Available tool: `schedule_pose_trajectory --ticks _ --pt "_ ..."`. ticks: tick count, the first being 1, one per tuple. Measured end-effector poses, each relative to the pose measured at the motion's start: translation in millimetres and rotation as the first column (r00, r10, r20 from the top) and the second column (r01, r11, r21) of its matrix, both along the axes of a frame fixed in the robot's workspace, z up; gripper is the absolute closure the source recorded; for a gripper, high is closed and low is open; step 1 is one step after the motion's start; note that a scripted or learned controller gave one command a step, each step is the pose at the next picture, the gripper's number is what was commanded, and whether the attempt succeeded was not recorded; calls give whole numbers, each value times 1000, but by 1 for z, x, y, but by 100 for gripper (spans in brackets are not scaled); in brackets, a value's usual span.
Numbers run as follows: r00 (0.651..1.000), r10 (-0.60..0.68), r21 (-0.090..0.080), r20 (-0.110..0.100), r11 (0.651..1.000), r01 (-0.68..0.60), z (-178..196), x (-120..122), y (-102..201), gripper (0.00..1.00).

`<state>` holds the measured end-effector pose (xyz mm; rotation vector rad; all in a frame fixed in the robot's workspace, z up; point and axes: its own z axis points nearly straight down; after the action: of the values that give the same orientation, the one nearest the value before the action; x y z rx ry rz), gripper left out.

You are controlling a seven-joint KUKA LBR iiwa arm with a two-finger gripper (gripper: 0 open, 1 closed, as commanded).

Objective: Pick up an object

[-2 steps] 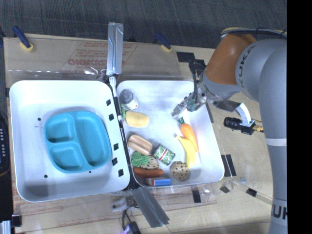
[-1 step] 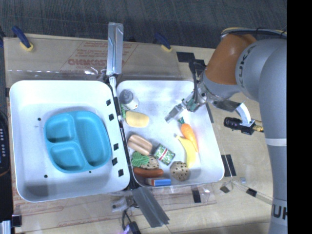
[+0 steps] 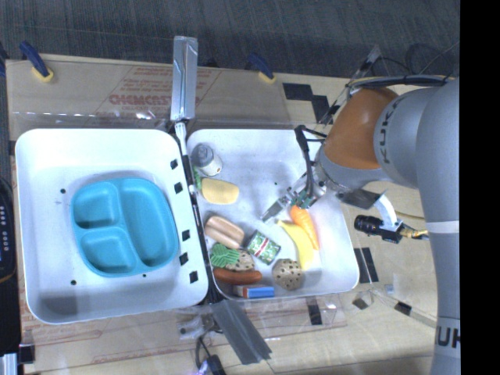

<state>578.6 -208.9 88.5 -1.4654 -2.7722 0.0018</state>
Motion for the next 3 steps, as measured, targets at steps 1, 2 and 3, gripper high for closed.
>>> schedule_pose_trajectory --ticks 1,2,3 --pt "1000 4 0 2 1000 -4 10 2 0 100" --pt "991 -134 -2 11 991 134 165 40 62 100" --pt "989 149 3 -5 989 -149 43 -44 47 100"
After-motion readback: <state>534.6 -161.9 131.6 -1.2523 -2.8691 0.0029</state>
